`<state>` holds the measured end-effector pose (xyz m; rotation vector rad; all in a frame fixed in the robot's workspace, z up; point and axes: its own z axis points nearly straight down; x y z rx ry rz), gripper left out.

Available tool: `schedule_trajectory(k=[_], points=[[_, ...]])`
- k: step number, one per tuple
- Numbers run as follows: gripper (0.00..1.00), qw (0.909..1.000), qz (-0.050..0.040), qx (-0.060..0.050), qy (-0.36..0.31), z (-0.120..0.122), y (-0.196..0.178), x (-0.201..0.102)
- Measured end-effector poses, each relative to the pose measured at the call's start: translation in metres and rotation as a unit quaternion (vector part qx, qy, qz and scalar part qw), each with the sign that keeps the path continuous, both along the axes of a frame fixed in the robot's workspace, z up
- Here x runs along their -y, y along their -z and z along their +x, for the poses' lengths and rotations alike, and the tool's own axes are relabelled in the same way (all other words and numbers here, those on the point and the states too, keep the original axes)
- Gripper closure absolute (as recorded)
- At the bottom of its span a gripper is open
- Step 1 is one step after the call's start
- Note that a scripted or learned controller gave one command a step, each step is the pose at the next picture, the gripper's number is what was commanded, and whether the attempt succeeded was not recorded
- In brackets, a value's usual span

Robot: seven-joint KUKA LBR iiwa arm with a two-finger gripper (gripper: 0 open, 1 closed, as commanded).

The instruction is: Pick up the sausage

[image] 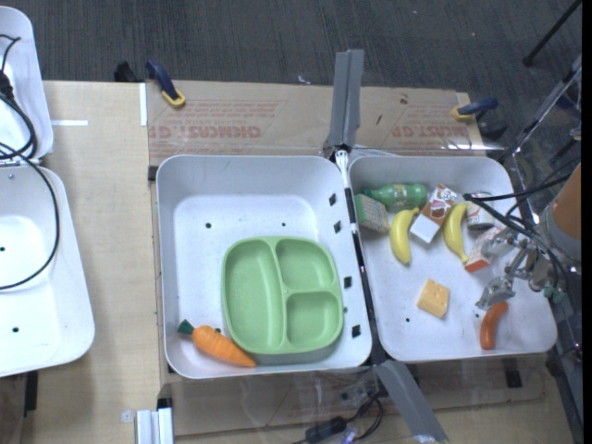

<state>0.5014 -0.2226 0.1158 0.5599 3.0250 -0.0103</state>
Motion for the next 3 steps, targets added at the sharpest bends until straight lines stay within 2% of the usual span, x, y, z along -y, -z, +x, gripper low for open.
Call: schedule_trajectory(k=[2, 3], points=[[0.00, 1.0000, 0.0020, -0.002, 0.001, 0.003, 0.001, -0.001], [0.00, 0.9972, 0.0036, 0.001, 0.075, -0.005, 0.001, -0.024]])
